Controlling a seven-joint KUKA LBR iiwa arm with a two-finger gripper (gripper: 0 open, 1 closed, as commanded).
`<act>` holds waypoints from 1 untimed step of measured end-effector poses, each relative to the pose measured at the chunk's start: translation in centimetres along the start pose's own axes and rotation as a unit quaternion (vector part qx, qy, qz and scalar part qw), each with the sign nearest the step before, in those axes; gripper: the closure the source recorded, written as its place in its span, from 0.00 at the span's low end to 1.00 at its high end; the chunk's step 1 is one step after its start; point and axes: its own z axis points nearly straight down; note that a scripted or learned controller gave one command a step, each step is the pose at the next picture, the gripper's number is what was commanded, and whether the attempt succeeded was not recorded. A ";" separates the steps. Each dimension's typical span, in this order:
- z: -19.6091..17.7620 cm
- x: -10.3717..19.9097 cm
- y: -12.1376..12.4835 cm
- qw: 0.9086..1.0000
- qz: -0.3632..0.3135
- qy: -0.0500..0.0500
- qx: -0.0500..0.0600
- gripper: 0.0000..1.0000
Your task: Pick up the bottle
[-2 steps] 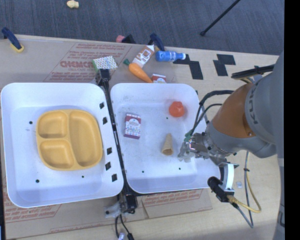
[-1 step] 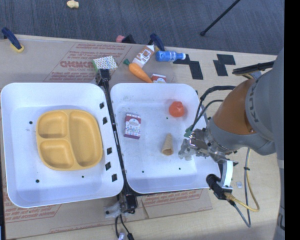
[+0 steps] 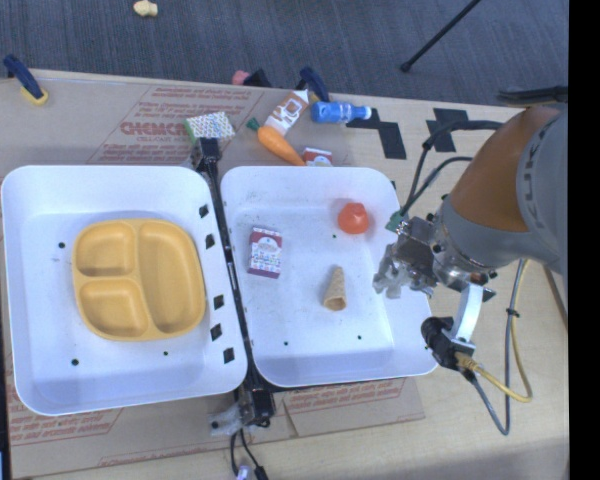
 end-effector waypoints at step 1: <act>0.9 6.9 -3.5 0.993 0.117 0.000 0.002 1.00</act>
